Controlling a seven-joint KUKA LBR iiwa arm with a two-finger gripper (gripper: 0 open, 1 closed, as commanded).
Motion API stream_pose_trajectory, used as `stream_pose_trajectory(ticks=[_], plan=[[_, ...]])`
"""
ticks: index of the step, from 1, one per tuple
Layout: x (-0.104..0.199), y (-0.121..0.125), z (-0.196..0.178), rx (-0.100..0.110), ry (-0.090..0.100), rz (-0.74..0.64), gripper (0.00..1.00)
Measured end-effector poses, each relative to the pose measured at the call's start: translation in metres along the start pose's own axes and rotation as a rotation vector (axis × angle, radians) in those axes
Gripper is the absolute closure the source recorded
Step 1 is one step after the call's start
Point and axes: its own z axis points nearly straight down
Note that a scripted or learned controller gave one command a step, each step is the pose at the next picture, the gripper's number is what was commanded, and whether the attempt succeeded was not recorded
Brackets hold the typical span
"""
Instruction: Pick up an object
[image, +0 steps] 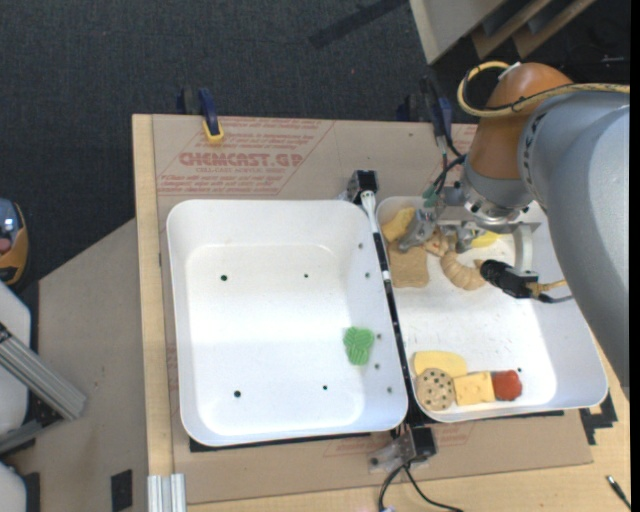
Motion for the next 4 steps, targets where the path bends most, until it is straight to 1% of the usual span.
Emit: stream_pose_trajectory(ticks=[1, 2, 3, 4], plan=[[-0.035, -0.001, 0.001, -0.007, 0.008, 0.006, 0.00], [-0.073, 0.000, 0.001, -0.014, 0.004, 0.004, 0.00], [-0.023, 0.001, 0.000, -0.015, -0.003, -0.003, 0.00], [-0.042, 0.001, 0.001, -0.015, 0.004, -0.002, 0.00]])
